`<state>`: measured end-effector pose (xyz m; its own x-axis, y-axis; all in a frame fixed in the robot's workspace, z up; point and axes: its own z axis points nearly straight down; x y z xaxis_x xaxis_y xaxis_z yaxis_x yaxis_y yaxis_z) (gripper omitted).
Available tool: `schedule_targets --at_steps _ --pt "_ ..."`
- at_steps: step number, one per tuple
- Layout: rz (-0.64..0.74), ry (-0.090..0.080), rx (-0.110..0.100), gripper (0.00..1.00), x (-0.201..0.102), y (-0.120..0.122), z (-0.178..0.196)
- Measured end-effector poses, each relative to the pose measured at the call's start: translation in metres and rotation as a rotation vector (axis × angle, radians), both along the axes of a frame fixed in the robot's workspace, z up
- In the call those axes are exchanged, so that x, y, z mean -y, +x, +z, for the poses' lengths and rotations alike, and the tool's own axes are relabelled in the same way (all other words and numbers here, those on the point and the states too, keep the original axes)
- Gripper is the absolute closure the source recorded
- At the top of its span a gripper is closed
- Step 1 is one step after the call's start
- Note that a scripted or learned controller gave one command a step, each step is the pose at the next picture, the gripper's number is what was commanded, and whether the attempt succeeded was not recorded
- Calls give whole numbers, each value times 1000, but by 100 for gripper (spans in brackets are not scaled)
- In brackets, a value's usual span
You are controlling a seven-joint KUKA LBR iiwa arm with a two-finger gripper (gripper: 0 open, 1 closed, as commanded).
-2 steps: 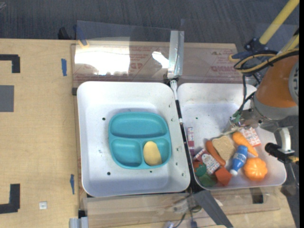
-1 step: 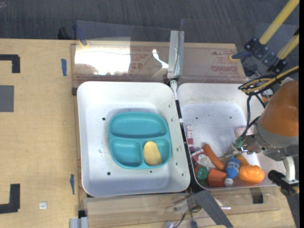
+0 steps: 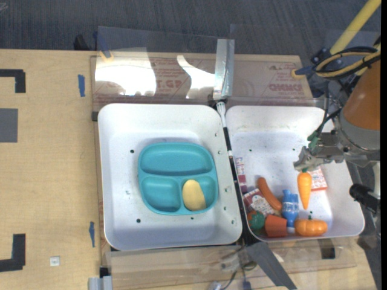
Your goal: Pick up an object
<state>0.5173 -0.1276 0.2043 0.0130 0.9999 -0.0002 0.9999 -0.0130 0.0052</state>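
The arm comes in from the right over the right bin [image 3: 242,125], its orange band at the frame's edge, and the gripper [image 3: 307,165] hangs above the right half of that bin. A toy carrot [image 3: 305,189] hangs upright directly under the gripper, its top at the fingertips and its point toward the bin floor; it looks clamped between the fingers, though the contact itself is small and hard to make out. Just right of the carrot lies a small red and white packet [image 3: 318,180]. At the near side of the bin is a cluster of toys: a sausage [image 3: 269,194] lying slantwise, a blue bottle [image 3: 290,205] beside it, a second orange carrot [image 3: 310,226] lying flat at the near right, a red piece [image 3: 276,225] and a green piece [image 3: 257,221] at the near left, touching one another. The left bin [image 3: 121,162] holds a teal divided tray [image 3: 175,162], and a yellow potato-like object [image 3: 194,194] sits in the tray's near right compartment.
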Motion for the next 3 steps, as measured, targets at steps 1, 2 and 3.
schedule_targets --at_steps 1,2,3 --pt "-2 0 -8 100 1 0 4" --pt "427 -5 7 100 -13 -33 -109" --pt "156 1 -3 100 -74 45 -20"
